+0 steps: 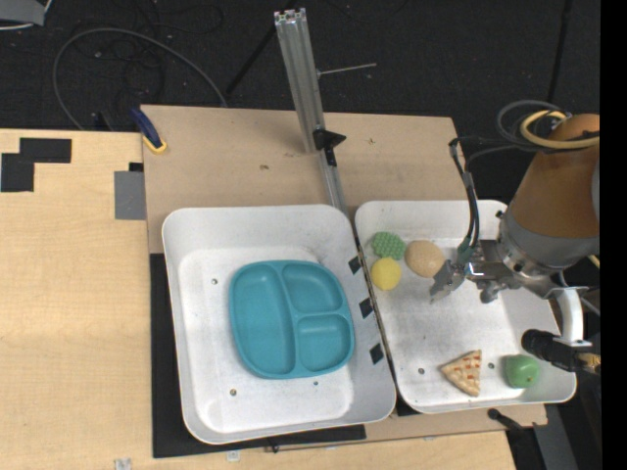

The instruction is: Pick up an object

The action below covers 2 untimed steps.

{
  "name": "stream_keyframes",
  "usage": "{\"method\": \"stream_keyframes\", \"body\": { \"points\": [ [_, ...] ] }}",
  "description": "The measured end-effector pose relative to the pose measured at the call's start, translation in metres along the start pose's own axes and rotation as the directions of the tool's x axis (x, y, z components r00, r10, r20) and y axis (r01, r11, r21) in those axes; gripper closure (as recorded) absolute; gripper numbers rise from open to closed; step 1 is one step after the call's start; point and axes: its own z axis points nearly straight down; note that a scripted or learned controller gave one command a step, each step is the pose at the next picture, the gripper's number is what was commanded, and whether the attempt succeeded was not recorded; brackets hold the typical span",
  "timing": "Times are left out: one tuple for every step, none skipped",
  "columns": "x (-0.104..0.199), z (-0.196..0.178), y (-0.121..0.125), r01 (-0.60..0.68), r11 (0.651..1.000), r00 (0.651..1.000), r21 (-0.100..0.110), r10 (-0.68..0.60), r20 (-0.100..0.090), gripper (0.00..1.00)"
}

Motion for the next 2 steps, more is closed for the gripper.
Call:
{"method": "stream_keyframes", "body": {
  "points": [
    [0.000, -0.007, 0.003, 0.002, 1.000, 1.000, -0.013, -0.002, 0.002, 0.00],
    [-0.010, 0.049, -0.001, 0.001, 1.000, 1.000, -0.007, -0.001, 0.001, 0.00]
  ]
}}
